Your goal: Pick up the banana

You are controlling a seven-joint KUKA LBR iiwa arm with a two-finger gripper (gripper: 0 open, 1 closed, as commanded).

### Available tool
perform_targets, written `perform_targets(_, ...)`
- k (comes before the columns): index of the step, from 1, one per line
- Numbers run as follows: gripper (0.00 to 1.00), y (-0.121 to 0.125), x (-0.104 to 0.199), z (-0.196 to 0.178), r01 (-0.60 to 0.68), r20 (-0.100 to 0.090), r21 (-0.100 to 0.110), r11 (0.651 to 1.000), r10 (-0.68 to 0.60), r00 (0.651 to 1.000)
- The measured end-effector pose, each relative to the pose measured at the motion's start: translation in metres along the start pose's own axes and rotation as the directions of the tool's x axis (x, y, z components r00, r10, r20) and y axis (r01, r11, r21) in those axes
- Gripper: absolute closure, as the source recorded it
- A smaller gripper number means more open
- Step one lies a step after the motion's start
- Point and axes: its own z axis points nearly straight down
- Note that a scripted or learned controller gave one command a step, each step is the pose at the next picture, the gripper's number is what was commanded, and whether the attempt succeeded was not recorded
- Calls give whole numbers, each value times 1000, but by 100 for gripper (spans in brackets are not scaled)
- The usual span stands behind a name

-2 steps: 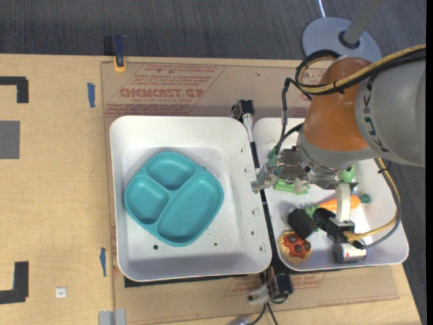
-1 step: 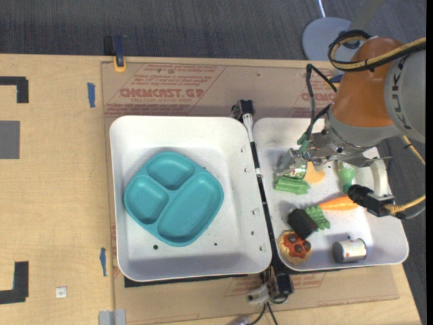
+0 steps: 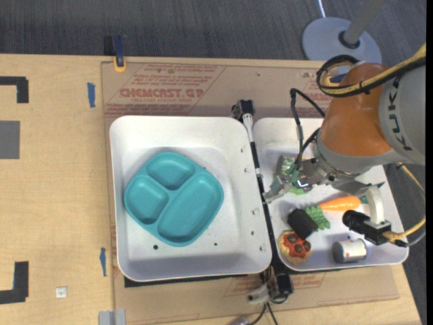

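Pale wooden bench (image 3: 54, 181) on dark carpet, topped by a brown cardboard sheet (image 3: 162, 90) with red print; on the sheet, two shallow white bins side by side, long edges touching along a black strip. Left white bin (image 3: 128, 137): teal plastic plate (image 3: 174, 196) with three compartments, lying flat near the middle, apart from every wall. Right white bin (image 3: 270, 133): grey arm (image 3: 355, 124) with orange band, reaching in from the right and covering the bin's far right part. Gripper (image 3: 289, 183) low over the left middle of the right white bin, just beside a small green and white object (image 3: 289, 166) on its far side; released or clenched, cannot tell. Nearer the front wall, an orange carrot-shaped toy (image 3: 340, 203) lying crosswise. Just beside the carrot's left end, a green ridged piece (image 3: 316, 217), touching a tilted black rectangular block (image 3: 300, 223). Toward the near left corner, a round red and yellow toy (image 3: 295, 245); to its right, close to the front wall, a short silver cylinder (image 3: 349, 250) on its side. Banana: position within the bins not discernible.
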Motion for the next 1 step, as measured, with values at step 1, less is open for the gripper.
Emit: perform_targets(1, 100, 1, 0, -10, -1, 1, -3, 1000, 1, 1000)
